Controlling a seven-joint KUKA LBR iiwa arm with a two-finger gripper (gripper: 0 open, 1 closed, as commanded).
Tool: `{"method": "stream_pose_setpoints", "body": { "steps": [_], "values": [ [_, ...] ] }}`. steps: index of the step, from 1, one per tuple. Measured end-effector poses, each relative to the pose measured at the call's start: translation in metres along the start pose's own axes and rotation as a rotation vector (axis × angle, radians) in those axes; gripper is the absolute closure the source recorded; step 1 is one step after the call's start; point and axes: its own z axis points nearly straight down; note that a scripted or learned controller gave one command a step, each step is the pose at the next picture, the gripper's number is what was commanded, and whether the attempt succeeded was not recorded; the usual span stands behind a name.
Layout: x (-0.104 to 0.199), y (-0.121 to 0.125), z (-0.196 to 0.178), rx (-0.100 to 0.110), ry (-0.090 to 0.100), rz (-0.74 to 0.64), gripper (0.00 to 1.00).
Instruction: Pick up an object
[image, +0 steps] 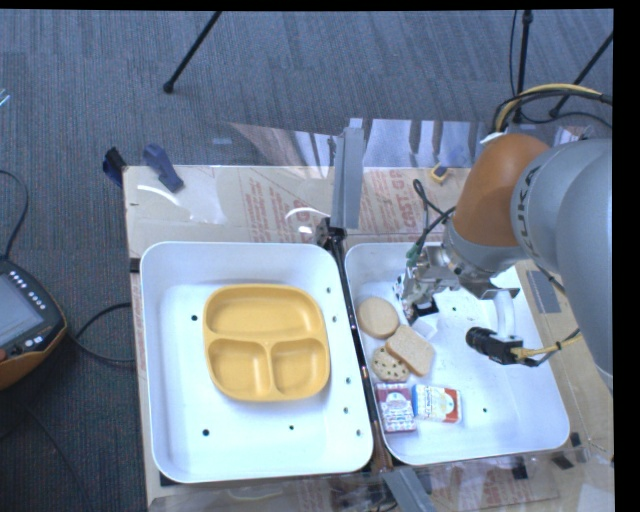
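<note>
Your arm reaches in from the right, and its jaws (415, 290) hang low over the back of the right bin (520, 420), just behind the round cracker (378, 317). You cannot tell how far they stand apart, nor whether anything sits between them. Beside the round cracker lie a slice of toast (411, 349) and a dark cookie (388, 365), with two small red-and-white packets (420, 405) nearer the front. The left bin (170, 420) holds a yellow divided tray (266, 340).

A yellow divided tray (266, 340) lies in the left bin (160, 300); a handheld pendant (22, 322) sits on the floor.
</note>
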Motion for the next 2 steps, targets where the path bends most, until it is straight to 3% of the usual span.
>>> {"method": "stream_pose_setpoints", "body": {
  "steps": [1, 2],
  "values": [
    [-0.024, -0.113, 0.028, 0.039, 0.01, -0.008, 1.0],
    [-0.003, -0.152, 0.027, 0.039, 0.011, -0.008, 1.0]
  ]
}}
